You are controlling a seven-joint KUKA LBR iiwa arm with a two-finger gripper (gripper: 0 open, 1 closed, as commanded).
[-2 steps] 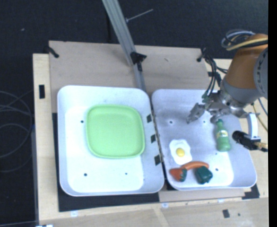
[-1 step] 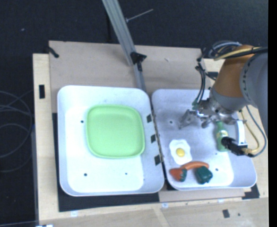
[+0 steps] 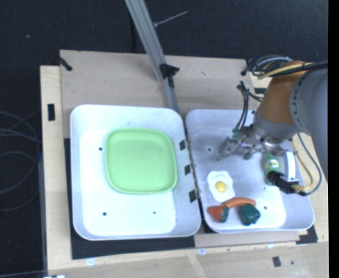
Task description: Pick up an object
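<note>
Two white bins sit side by side on the bench, and your gripper (image 3: 230, 148) is low over the right bin (image 3: 207, 126), reaching in from the right. Its fingers look spread, with bare bin floor showing between the tips and nothing pinched there, though they are small and grey against the grey-white floor, so read that with some caution. Much of the wrist is hard to make out: cables and the orange band (image 3: 279, 100) crowd over it, and the arm covers the bin's right side behind the jaws.

Just below the jaws, toward the near rim, lies a fried-egg toy (image 3: 220, 185), apart from the fingertips. Further the same way, against the near wall, you have an orange sausage-like piece (image 3: 239, 202), a red piece (image 3: 218, 213) and a dark green piece (image 3: 250, 214), bunched close together; whether they touch one another you cannot tell. A small green object (image 3: 272, 165) sits behind the jaws, partly hidden under the wrist hardware, and its shape is unclear.

Ahead of the jaws the floor is open up to the wall shared with the left bin (image 3: 83, 155), which holds a green plate (image 3: 140, 160), well apart from the jaws. A grey pole (image 3: 149, 30) slants in from the far side of the bench.
</note>
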